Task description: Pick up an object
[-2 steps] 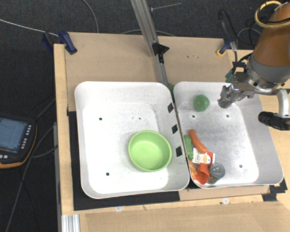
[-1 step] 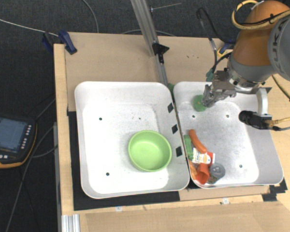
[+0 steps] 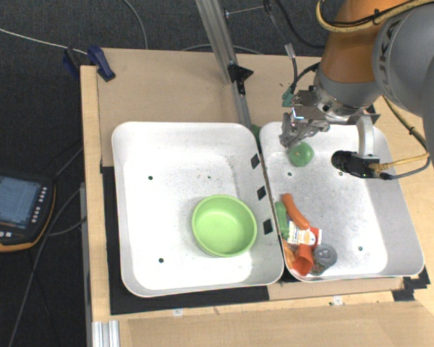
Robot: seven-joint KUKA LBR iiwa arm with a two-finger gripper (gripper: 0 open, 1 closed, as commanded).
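Overhead, jaws [image 3: 298, 139] state unclear, green ball [image 3: 301, 155] just below, orange pile [image 3: 301, 238] nr, green bowl [image 3: 224, 225] left bin [image 3: 141, 150].

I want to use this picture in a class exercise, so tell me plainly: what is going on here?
A grey and orange robot arm reaches in from the right over two white bins. Its gripper is low in the far corner of the right bin, right at a small green ball; whether it has a grip cannot be told. A heap of orange items lies at that bin's near left corner. The left bin holds a green bowl.
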